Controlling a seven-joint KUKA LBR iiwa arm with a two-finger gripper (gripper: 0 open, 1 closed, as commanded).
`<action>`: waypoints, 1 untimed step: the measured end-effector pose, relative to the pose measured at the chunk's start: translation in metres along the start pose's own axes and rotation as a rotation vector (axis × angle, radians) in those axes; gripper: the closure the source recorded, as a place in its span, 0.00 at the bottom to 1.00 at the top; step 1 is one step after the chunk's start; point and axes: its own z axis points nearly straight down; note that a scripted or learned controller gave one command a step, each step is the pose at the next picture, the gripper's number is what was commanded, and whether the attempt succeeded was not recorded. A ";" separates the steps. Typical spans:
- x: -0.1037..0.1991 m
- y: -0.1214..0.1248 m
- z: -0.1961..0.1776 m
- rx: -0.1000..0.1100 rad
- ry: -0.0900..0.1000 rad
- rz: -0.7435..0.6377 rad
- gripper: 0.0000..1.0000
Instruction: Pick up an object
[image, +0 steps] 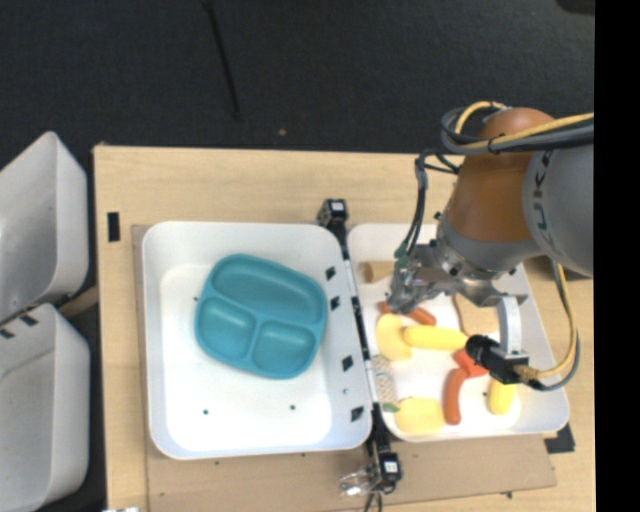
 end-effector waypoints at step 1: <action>0.002 0.001 -0.001 -0.003 0.001 0.000 1.00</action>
